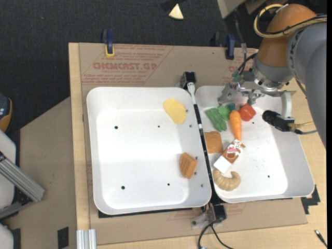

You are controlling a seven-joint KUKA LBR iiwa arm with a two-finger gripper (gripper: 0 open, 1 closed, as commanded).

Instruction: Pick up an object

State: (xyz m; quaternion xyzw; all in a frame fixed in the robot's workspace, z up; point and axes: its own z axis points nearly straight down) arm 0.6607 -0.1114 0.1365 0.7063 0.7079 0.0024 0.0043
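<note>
In the camera view, the tool [243,93] hangs low over the upper left corner of the right bin [290,165], in the upper right of the frame, under the arm's orange band [280,30]. Its metal parts sit just above a tight cluster of toy food: a green vegetable [218,116], a small red piece [248,112] and an orange carrot [236,124]. Whether the tool is spread or clenched I cannot tell, since the wrist hides the tips, and nothing visibly sits between them.

The red piece is probably the nearest target. It looks small, rounded, glossy and bright red, touching the carrot's top end. I judge it light, stiff plastic, somewhat slippery, so it is best pinched across its widest part from straight above, clear of the carrot.

Further down the same bin lie a tan block [213,141], a red and white packet [230,156] and a curled beige pastry [228,180].

The left bin [104,154] holds 2 things, well apart: a yellow oval piece [175,110] near its upper right and an orange-brown chunk [188,165] lower down. Both bins rest on the worktop [129,61].
</note>
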